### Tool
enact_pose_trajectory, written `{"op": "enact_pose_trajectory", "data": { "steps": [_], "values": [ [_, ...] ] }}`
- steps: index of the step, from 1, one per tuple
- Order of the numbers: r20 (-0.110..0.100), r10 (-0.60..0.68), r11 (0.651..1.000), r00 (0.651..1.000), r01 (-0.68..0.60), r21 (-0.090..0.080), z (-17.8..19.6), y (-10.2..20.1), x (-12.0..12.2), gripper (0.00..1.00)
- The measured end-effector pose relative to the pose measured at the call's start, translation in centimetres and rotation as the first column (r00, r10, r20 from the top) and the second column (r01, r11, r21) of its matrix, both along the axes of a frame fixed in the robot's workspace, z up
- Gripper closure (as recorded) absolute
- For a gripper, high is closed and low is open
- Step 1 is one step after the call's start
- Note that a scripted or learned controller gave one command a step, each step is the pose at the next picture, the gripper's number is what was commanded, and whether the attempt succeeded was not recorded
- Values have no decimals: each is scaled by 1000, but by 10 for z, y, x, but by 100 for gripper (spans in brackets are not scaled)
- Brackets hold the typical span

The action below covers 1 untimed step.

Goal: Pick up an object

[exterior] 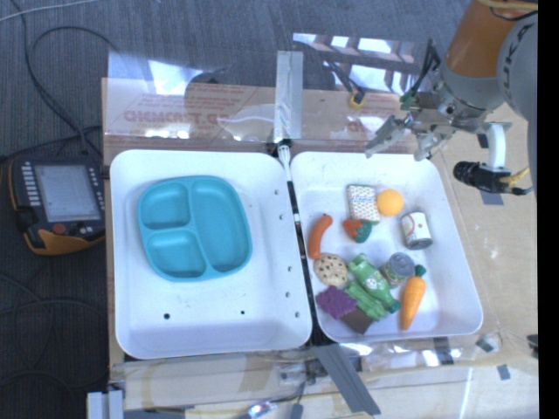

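My gripper (400, 145) hangs over the back edge of the right bin (454, 234), its two fingers spread apart with nothing between them. Below it in the bin lie several toy foods: a cracker pack (362, 201), an orange ball (389, 202), a small can (417, 230), a red-orange sausage (319, 234), a strawberry (356, 229), a cookie (330, 270), a green piece (371, 288), a carrot (411, 299), a purple piece (335, 303) and a grey lid (400, 266).
The left bin (140, 321) holds a blue divided plate (194, 226). A teach pendant (58, 203) lies on the floor at the far left with cables. A metal divider post (286, 94) stands behind the bins.
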<state>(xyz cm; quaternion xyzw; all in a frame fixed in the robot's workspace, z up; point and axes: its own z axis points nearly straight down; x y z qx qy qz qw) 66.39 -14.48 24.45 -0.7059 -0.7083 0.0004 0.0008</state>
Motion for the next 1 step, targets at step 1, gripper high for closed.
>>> {"op": "enact_pose_trajectory", "data": {
  "steps": [1],
  "values": [
    [-1,-57,998,998,57,-1,19,35,-19,0]
  ]
}}
